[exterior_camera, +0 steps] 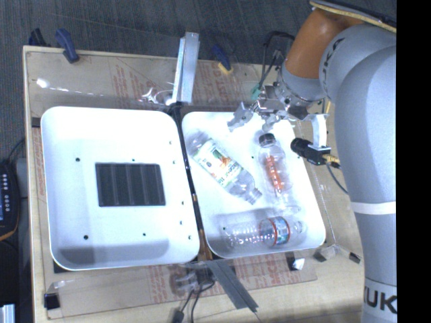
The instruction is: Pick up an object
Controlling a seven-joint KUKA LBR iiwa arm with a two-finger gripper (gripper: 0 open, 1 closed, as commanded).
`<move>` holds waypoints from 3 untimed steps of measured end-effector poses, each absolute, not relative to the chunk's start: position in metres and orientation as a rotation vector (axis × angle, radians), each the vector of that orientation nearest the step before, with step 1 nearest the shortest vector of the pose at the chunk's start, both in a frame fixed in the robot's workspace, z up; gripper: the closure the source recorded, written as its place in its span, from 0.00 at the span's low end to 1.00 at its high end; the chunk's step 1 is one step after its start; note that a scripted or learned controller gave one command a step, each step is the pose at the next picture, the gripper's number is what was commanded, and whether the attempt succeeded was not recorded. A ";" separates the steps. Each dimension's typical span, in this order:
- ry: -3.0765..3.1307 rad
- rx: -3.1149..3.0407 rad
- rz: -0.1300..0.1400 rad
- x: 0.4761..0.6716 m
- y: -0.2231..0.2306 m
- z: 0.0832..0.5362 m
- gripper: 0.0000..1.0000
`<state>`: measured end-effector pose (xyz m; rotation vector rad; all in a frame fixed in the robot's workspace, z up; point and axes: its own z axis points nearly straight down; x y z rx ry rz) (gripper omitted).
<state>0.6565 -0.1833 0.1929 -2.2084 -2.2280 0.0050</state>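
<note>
Just below our gripper (259,116), fingers spread wide and holding nothing, we see the orange-labelled bottle (275,171) lying in the right bin (311,200), cap nearest the fingertips, long axis running away toward the bin's near wall.

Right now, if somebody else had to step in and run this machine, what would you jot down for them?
Gripper: above the far edge of the right bin, nothing visibly between its fingers.
Things: three clear plastic bottles, all lying in the right bin. The green-label bottle lies at a slant near the middle divider; the orange-label bottle lies beside it with its dark cap nearest the gripper; the red-and-blue-label bottle lies along the near wall.
The left bin holds a dark ribbed panel.
Done: nothing lifted yet.
Left: grasp one bottle and lift it; the orange-label one looks closest.
</note>
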 end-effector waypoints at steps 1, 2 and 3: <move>-2.237 -2.222 0.014 0.624 -0.179 0.095 0.00; -2.227 -2.215 0.001 0.657 -0.150 0.156 0.00; -2.361 -2.073 0.000 0.647 -0.138 0.113 0.00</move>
